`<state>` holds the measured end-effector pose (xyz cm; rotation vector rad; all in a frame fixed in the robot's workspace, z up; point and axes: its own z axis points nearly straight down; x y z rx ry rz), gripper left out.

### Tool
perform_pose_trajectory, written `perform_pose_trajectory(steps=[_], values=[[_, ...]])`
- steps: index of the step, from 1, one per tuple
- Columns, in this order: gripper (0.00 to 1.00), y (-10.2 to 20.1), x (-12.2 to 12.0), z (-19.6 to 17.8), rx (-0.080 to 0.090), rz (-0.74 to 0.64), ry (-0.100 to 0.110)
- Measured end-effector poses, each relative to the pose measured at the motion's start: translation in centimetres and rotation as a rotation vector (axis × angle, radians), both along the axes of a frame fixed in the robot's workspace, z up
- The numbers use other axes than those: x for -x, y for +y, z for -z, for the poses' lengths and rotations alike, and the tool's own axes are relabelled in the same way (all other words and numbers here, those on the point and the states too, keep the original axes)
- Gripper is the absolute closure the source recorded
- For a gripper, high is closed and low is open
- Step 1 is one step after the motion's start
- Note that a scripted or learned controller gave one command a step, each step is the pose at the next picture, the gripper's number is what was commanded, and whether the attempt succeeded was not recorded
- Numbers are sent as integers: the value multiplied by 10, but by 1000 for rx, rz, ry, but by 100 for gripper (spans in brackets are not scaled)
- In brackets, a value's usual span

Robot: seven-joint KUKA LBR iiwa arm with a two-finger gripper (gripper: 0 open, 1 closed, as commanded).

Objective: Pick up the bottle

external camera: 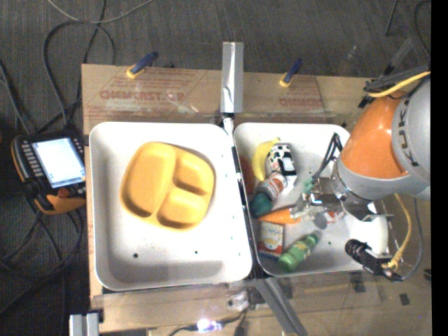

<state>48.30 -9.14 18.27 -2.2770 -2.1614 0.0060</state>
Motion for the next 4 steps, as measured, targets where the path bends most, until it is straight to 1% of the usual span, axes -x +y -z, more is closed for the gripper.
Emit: perform_pose_trajectory(steps=[1, 2, 3, 4], values=[[0, 0, 0, 0, 1, 1, 0], [0, -29, -5, 90, -5, -232, -16], [0, -79, -5, 93, 5, -384, -17], [100, -78, -7, 81, 5, -385, -23]])
